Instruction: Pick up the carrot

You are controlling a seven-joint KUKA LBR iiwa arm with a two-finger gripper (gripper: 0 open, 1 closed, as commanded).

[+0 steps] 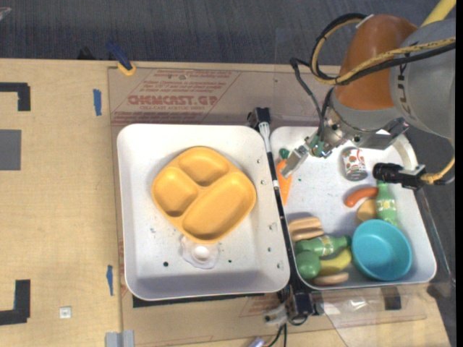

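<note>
The carrot [284, 186] is a small orange piece lying against the left wall of the right bin [423, 215], with a bit of green [285, 152] just above it. My gripper [293, 163] reaches down from the right and its tip sits directly over the carrot's upper end, hiding part of it. The arm's orange band [376, 45] and grey wrist hang over the bin's upper right.
The right bin also holds a small can [354, 163], a red sausage [360, 195], a green bottle [386, 202], a teal bowl [381, 249], a burger [305, 228] and green and yellow toy food [318, 255]. A yellow divided plate [204, 191] and a fried egg [200, 252] lie in the left bin [137, 215].
</note>
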